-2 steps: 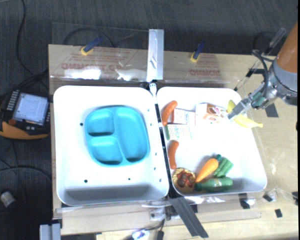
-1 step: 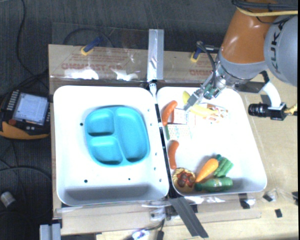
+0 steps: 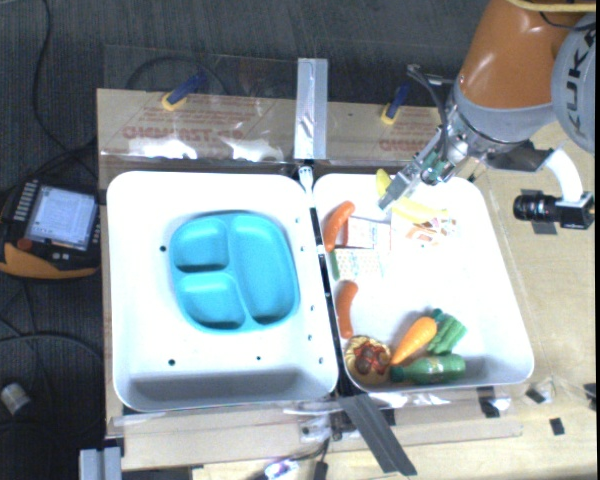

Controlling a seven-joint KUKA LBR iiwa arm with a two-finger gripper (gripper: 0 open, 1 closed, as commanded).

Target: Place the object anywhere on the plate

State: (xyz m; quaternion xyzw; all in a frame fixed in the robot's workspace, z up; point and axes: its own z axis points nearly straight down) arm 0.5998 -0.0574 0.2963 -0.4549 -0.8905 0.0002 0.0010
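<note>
Not started: plate (image 3: 230, 270) bare in left bin, end effector (image 3: 392, 196) over right bin's far edge, grip state unclear.

Glossy blue plastic plate (image 3: 230, 270) in smooth white, seemingly plastic bin (image 3: 140, 368).

Wooden bench (image 3: 570, 298) with two white bins (image 3: 140, 368), perhaps clear sheeting (image 3: 220, 118) behind.

Blue plate (image 3: 232, 271), toy food (image 3: 408, 346) apart
</note>
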